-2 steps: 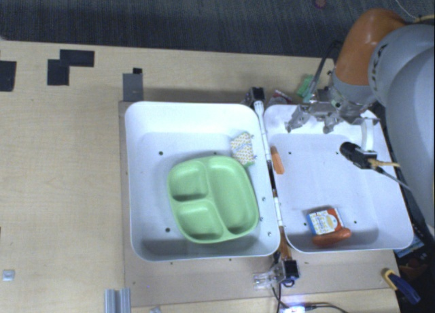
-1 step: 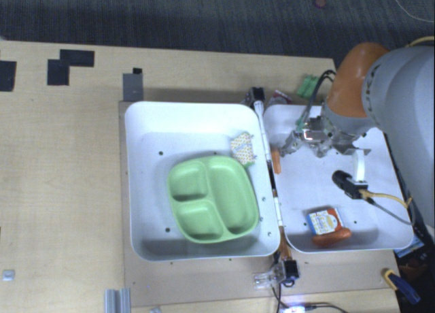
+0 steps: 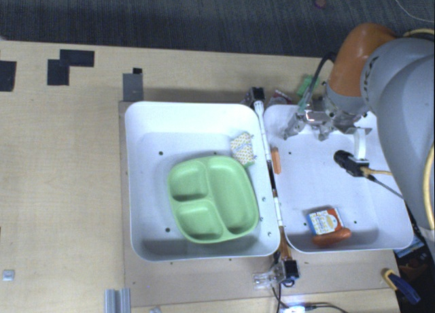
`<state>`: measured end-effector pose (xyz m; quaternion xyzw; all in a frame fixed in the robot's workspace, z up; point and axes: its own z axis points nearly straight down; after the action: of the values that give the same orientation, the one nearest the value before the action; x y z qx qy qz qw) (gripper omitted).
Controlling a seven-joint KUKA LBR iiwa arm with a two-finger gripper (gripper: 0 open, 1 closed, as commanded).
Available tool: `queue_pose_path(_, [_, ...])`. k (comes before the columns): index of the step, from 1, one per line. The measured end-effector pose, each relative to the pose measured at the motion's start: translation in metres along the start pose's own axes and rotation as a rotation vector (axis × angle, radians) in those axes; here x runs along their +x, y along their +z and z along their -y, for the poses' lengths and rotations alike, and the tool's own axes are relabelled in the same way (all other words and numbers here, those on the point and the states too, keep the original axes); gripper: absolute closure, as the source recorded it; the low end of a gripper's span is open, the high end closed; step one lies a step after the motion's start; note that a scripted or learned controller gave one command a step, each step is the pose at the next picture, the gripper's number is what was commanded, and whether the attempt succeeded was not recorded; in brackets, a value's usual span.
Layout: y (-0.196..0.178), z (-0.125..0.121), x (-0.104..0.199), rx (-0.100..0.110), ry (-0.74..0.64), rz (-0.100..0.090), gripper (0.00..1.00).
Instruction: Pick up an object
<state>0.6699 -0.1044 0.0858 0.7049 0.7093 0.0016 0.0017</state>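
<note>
Wooden bench [image 3: 61,189], two white bins [image 3: 136,189], green divided plate [image 3: 212,198], end effector [image 3: 307,126] above right bin [image 3: 299,189]

Even, bright overhead light, soft shadow along the left bin's [image 3: 136,169] inner walls and beneath the green plate [image 3: 212,198], white right bin [image 3: 299,189] below the jaws slightly washed out, grey arm [image 3: 401,107] soft-edged, overall mild blur, dark floor dim at top
</note>
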Motion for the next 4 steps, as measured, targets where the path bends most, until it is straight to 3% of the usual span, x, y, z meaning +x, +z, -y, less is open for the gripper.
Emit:
queue_pose_path(1, [-0.012, -0.002, 0.001, -0.005, -0.005, 0.001, 1.00])
queue_pose_path(2, [-0.101, -0.001, 0.154, -0.001, -0.001, -0.003, 1.00])
queue_pose_path(3, [-0.099, 0.006, 0.085, 0.002, 0.004, 0.000, 1.00])
queue_pose_path(4, [-0.112, 0.048, 0.154, 0.002, 0.001, -0.002, 1.00])
